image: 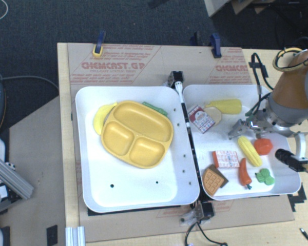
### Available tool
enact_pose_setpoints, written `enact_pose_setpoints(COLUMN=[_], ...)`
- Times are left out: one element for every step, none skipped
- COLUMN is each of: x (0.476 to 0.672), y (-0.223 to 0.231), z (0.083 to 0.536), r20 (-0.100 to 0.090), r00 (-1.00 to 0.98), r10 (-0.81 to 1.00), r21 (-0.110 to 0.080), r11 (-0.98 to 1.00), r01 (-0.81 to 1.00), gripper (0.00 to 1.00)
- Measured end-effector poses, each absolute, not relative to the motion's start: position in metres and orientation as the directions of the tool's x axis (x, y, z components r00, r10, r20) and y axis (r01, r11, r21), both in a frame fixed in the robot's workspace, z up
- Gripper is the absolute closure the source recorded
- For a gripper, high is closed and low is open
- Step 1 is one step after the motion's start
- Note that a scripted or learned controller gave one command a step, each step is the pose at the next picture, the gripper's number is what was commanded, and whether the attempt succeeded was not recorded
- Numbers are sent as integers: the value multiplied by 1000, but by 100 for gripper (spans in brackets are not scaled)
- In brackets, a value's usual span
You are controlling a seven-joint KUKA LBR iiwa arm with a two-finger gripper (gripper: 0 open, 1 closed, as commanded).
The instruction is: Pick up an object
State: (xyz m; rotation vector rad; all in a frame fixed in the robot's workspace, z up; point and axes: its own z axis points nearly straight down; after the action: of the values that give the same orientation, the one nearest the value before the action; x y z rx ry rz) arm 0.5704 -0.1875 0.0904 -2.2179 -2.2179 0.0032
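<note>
Now my gripper (242, 130) hangs low over the right bin (287, 187), arm reaching in from the right

Whether it is clenched or released I cannot tell; the metal parts blur together. Beside it lie a yellow corn cob (250, 151), a tomato (264, 146), a red pepper (244, 173), a waffle (214, 180) and a small carton (200, 119). A yellow divided tray (136, 134) fills the left bin (128, 193), hiding something green

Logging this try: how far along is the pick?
Done: the gripper is down in the right bin, near the corn. In hand: nothing visibly between its fingers. Left: grasp and lift; corn, tomato and chili all lie in the bin.
</note>
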Motion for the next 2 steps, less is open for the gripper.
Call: enact_pose_setpoints(x=[572, 569], y=[-188, -185], z=[104, 167], r20=[0, -3], r00=[1, -1], r10=[1000, 1000], r21=[1, 7], r11=[-1, 1], r01=[1000, 1000], gripper=[100, 100])
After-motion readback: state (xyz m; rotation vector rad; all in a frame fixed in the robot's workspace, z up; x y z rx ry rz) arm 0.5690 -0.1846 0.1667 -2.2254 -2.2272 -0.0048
